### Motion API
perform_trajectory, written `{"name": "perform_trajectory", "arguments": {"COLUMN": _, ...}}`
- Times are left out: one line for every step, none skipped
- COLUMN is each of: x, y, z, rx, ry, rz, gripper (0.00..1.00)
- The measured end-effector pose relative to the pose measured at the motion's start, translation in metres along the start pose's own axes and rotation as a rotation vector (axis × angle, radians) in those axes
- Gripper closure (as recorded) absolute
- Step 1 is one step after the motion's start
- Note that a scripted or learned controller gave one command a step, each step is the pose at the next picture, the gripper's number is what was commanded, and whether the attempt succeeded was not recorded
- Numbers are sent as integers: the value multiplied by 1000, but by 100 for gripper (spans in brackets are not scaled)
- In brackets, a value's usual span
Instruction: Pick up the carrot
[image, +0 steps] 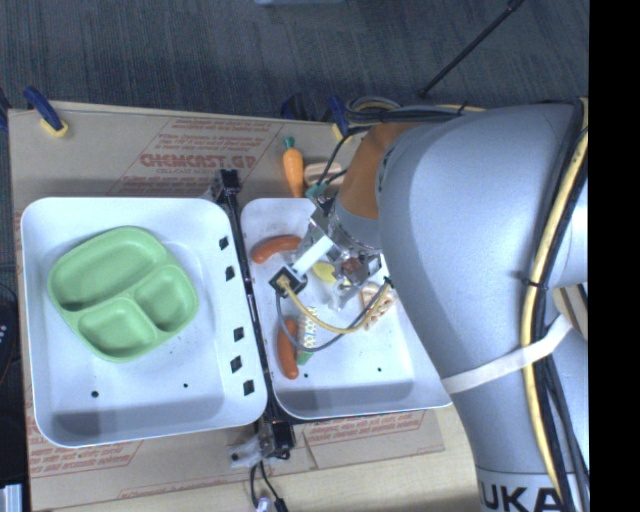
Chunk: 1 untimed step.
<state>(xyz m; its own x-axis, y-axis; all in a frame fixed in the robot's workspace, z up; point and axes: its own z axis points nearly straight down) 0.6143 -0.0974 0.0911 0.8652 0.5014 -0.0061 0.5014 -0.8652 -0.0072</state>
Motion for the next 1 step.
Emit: {"name": "perform_trajectory", "arguments": {"x": 15, "y": 7, "z": -1, "rx": -1, "ry": 4, "rz": 319, "gripper": 0}}
